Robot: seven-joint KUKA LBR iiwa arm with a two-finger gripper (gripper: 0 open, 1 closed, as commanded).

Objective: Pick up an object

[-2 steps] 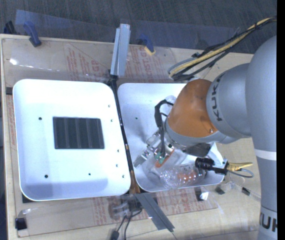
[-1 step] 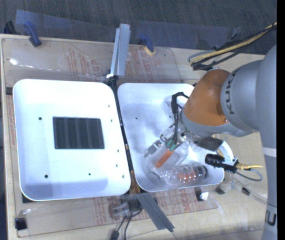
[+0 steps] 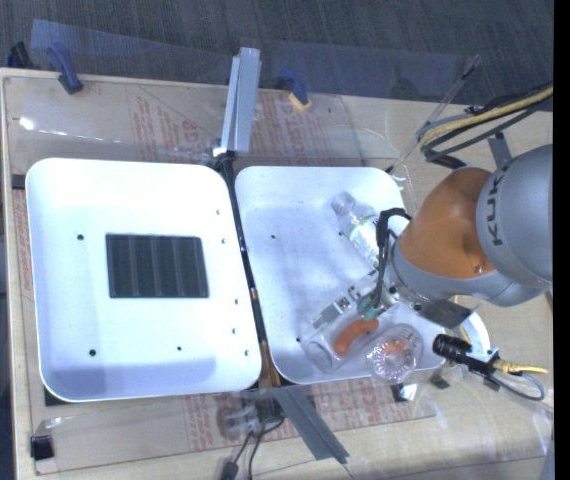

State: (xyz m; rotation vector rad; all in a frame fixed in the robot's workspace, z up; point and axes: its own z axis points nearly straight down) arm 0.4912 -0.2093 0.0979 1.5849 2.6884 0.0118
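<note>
The arm (image 3: 485, 233) comes in from the right, its orange band sitting over the right edge of the right bin (image 3: 285, 258), and its wrist hangs low over that bin's near right corner. The pincer (image 3: 365, 303) points down among the clutter there — whether its tips are apart or together cannot be told, since the wrist and dark cabling cover them from above.

Just below the pincer, touching or nearly touching it, lies a clear plastic packet with an orange object inside (image 3: 343, 340); nothing shows it lifted off the bin floor. To the pincer's lower right, close by, a round clear lid or cup with a reddish pattern (image 3: 395, 356) rests on the bin's near rim. Above the pincer, towards the far side of the bin, a clear plastic bottle (image 3: 355, 218) lies on its side, partly hidden by the black cable looping off the wrist.

Well away to the pincer's left sits the left bin (image 3: 65, 268), with a dark ribbed rectangle (image 3: 157, 265) at the middle of its floor. The two bins touch along a dark seam — a grey metal bar (image 3: 239, 98) stands at its far end.
</note>
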